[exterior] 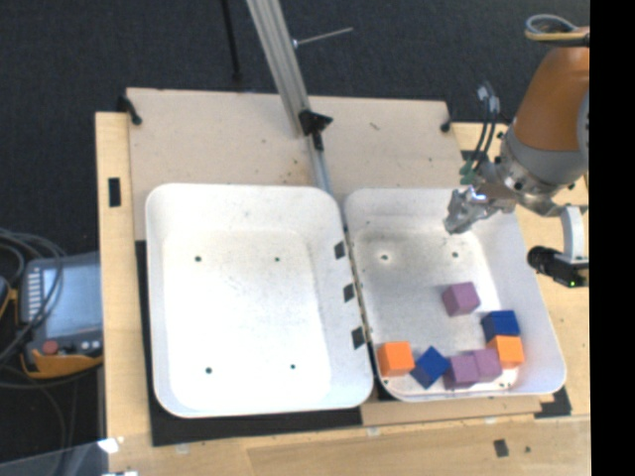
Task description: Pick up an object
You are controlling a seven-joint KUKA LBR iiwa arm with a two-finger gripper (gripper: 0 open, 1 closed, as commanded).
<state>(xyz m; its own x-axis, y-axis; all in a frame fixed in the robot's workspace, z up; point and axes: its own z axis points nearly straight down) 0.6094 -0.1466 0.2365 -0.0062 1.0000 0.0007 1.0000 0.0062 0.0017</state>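
The right bin [397, 216] holds several small blocks toward its near side. A purple block [460, 297] lies alone near the bin's middle. Along the front sit an orange block [396, 357], a blue block [431, 366], two purple blocks [474, 368], another orange block [509, 350] and a blue block [500, 323]. My gripper [462, 211] hangs over the bin's far right part, well behind the lone purple block. Nothing shows between its fingers.
The left bin [169, 216] lies beside the right one. A slanted metal rail [283, 58] runs from the top down to the gap between the bins. A pendant with a screen [55, 310] sits off the bench at left.
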